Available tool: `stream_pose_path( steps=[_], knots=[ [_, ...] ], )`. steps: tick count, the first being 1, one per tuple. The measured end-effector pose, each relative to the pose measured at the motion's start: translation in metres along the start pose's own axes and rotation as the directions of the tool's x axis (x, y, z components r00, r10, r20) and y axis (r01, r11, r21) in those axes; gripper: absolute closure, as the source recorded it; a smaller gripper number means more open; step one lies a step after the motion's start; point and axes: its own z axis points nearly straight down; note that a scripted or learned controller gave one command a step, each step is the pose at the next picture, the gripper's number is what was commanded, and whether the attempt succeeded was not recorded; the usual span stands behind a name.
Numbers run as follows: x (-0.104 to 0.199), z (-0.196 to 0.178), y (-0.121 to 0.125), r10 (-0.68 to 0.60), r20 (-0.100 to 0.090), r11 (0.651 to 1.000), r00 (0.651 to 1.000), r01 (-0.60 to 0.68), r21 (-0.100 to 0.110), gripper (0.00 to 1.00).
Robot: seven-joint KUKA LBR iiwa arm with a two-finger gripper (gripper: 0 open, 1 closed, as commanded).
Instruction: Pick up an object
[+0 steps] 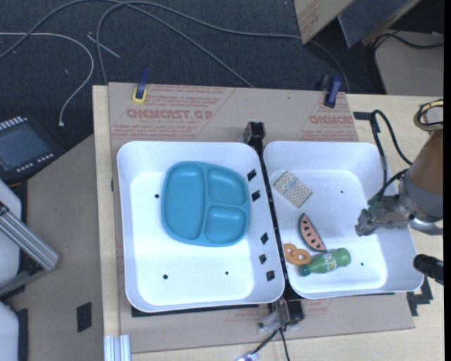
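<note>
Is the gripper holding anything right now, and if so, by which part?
Nothing is held. The gripper hovers at the right bin's right side, apart from the watermelon slice, the green bottle and the patterned square.

You see the bench (176, 106) covered with brown cardboard carrying red print; two clamps hold its far edge, a blue and yellow one (141, 87) at the left and a blue one (332, 90) at the right; white cables (77, 53) curl over the dark floor (211, 28) behind it; a small dark screen (25, 147) lies at the left, tilted, near a metal rail (25, 236); a cardboard box (317, 17) sits at the top, near the right; a black cable (384, 144) runs along the right bin's far side.
</note>
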Motion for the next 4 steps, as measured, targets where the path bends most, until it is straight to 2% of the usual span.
stream_pose_path(
  steps=[2,3,4],
  knots=[
    [0.003,-0.09,0.0,-0.001,0.0,1.0,1.0,0.001,0.0,1.0],
    [0.003,-0.121,0.001,-0.001,0.0,1.0,1.0,0.001,0.0,1.0],
    [0.047,-0.105,0.0,-0.003,-0.004,1.0,1.0,0.003,0.008,1.0]
  ],
)
